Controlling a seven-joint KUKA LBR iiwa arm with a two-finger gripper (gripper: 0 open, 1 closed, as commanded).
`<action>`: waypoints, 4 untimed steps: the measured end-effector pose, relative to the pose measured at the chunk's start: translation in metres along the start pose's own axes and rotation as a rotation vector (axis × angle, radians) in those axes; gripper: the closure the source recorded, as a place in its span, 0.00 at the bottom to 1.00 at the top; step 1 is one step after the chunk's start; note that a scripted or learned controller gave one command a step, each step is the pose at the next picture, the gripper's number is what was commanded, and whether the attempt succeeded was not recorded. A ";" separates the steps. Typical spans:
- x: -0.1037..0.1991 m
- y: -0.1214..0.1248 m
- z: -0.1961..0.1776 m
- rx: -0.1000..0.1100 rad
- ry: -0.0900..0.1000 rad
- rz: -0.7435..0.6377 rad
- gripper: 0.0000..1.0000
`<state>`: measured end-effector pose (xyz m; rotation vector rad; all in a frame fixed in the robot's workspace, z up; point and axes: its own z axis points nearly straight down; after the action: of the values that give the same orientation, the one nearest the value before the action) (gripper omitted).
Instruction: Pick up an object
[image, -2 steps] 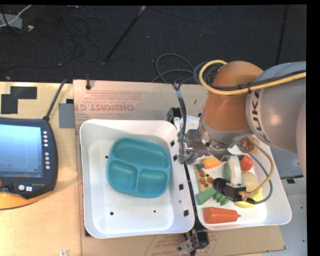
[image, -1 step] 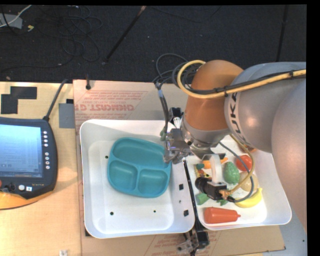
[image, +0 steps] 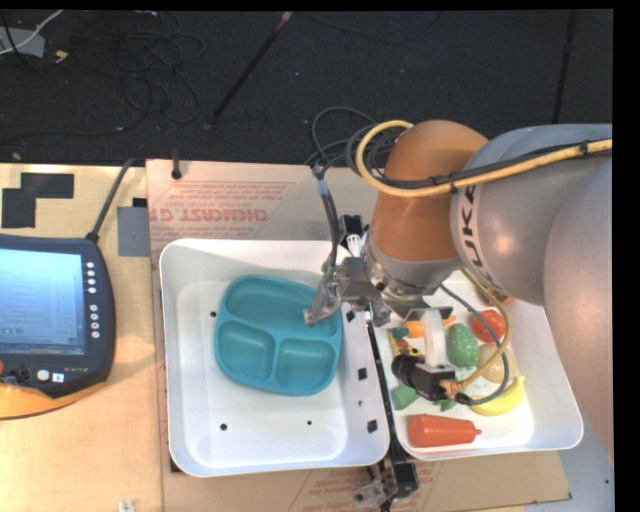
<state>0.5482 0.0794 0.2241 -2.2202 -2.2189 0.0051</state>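
left bin (image: 190, 400), middle: a teal tray (image: 275, 345) fills the centre, lying flat.
left bin, edges: bare floor runs along the left wall and the near side, wide enough to pass beside the tray.
tray's far right rim: the gripper (image: 328, 300) sits right at it, blocking that corner.
ridge between the bins (image: 378, 400): the arm (image: 430, 200) hangs over its far half; the near half is open from above.
right bin (image: 562, 420), middle: crowded with an orange toy (image: 440, 430) in front, a yellow banana (image: 505, 398) just beside it, and a green toy (image: 462, 345) and a red toy (image: 487, 325) behind, with little bare floor between them.
right bin, right side: a bare strip along the rim.
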 end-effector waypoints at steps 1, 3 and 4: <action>-0.050 -0.077 0.029 0.010 -0.001 0.005 0.00; -0.111 -0.075 0.038 0.005 0.003 0.002 0.00; 0.002 -0.072 -0.034 -0.007 0.006 -0.014 0.00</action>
<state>0.4760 0.0816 0.2588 -2.2049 -2.2354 -0.0087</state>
